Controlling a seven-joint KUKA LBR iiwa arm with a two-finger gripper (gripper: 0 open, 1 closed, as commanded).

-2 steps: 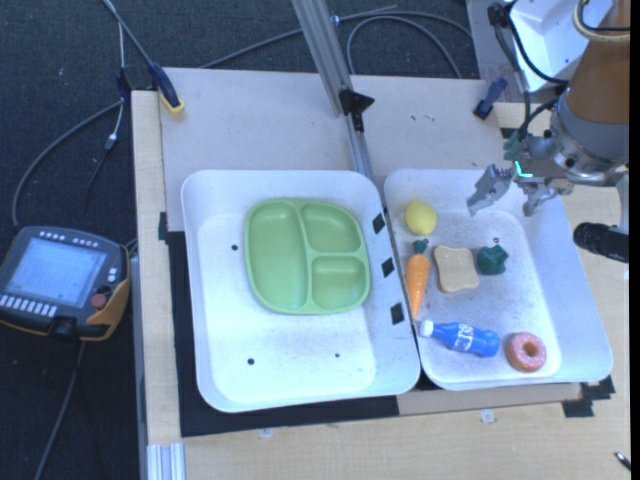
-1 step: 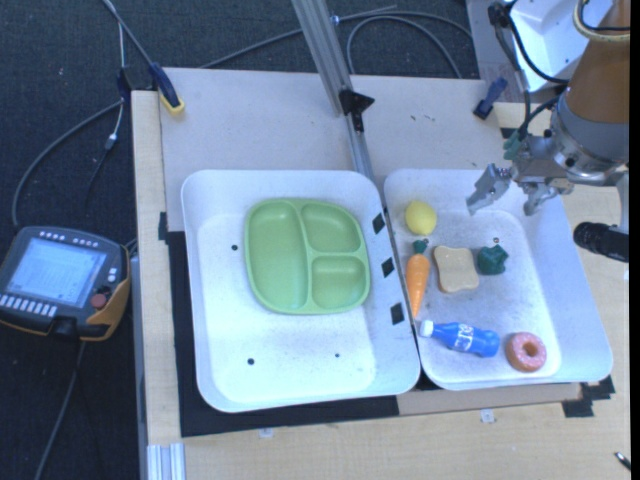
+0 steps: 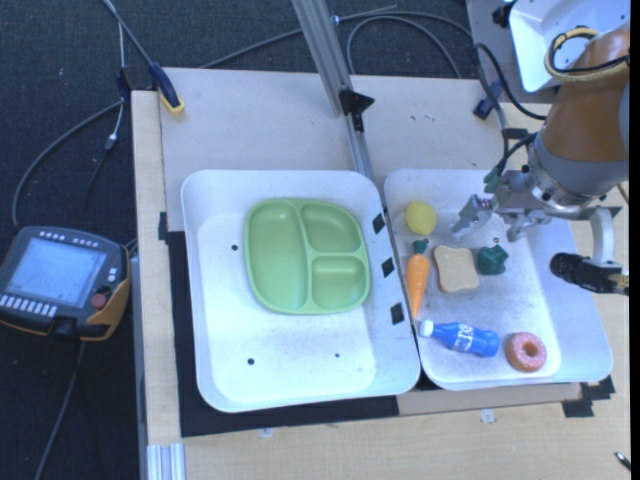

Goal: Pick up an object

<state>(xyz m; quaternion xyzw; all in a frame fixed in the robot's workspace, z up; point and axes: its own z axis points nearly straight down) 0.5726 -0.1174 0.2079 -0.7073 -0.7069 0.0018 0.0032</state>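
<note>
The right bin (image 3: 575, 353) holds a yellow lemon (image 3: 421, 217), an orange carrot (image 3: 416, 279), a slice of toast (image 3: 456, 269), a small dark green object (image 3: 491, 260), a blue bottle (image 3: 463, 337) and a pink donut (image 3: 526, 351). My gripper (image 3: 495, 220) hangs over the upper part of this bin, open, with its fingers spread above the toast and the green object. Nothing sits between the fingers.
The left bin (image 3: 220, 368) carries a green divided plate (image 3: 307, 255). A metal pole (image 3: 330, 38) rises at the back between the bins. A teach pendant (image 3: 60, 283) lies on the floor at the left. Cables run behind the bench.
</note>
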